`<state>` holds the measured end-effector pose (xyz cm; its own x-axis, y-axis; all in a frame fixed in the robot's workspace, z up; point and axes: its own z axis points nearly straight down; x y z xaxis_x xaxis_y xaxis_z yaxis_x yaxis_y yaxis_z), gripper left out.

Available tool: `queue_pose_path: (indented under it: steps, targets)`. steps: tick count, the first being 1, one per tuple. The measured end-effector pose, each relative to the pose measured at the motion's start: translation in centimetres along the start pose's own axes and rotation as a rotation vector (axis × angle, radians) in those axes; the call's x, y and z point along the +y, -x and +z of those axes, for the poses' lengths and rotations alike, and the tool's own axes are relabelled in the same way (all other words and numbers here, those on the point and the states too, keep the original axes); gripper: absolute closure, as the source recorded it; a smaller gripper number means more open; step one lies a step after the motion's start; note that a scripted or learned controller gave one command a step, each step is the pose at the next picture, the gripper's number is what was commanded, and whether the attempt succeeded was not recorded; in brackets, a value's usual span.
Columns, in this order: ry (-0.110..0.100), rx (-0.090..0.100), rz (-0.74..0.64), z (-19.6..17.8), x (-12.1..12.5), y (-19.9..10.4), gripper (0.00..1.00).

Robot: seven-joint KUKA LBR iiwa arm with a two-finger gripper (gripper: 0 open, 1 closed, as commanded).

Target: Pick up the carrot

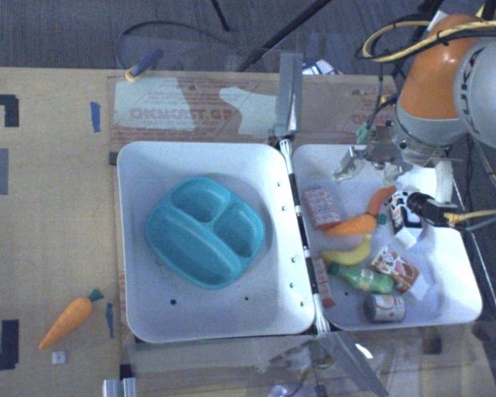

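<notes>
An orange carrot [352,225] lies in the right bin [455,292], between a pink packet [322,207] and a yellow banana [348,255]. A second carrot [64,322], with a green top, lies on the bench outside the bins at the lower left. My gripper [369,169] hangs over the back of the right bin, up and to the right of the bin's carrot and apart from it. Its fingers are open with nothing between them. A smaller orange piece [381,198] lies just below the gripper.
The left bin [149,304] holds a blue divided plate [205,231]. In the right bin there are also a green bottle [366,280], a can [384,308], a small carton [395,269] and a black-and-white item [407,209]. A yellow cable [479,216] trails at the right.
</notes>
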<state>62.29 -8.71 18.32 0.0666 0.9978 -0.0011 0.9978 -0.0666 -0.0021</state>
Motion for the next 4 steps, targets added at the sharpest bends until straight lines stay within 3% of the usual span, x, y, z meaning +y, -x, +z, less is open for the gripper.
queue_pose_path:
  steps: [1,2,3,4]
  targets:
    - [0.018,-0.001,-0.009,8.1,-4.1,3.4,0.00]
    - [-0.001,0.000,0.057,-2.7,-2.2,0.9,0.00]
    - [-0.001,0.000,0.057,-2.7,-2.2,0.9,0.00]
    - [0.014,0.002,0.003,8.4,-4.8,1.8,0.00]
